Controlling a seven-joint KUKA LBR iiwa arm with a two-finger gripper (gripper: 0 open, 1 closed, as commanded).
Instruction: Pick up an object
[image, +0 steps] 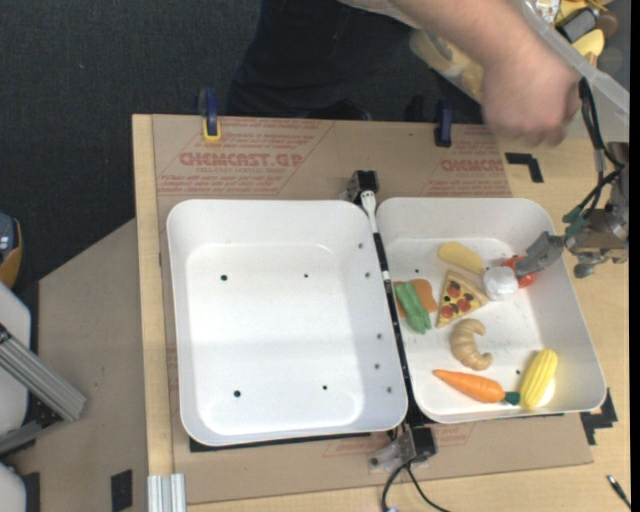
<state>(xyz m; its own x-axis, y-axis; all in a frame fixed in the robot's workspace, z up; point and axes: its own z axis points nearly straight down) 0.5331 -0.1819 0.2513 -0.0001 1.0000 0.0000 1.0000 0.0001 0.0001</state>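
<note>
Camera view: our gripper (530, 262) sits in the right bin (570, 330) by a white-red toy (503, 279); can't tell its state. Food's crowded, so we'd probably nudge the pizza (461, 297) instead.

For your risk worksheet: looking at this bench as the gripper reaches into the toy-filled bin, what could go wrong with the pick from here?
1. The gripper sits at the right bin rim; it might catch the wall.
2. The pizza slice, green vegetable and croissant lie crowded, so a grasp may nudge neighbours.
3. A blurred human arm crosses above the bench; contact is possible.
</note>
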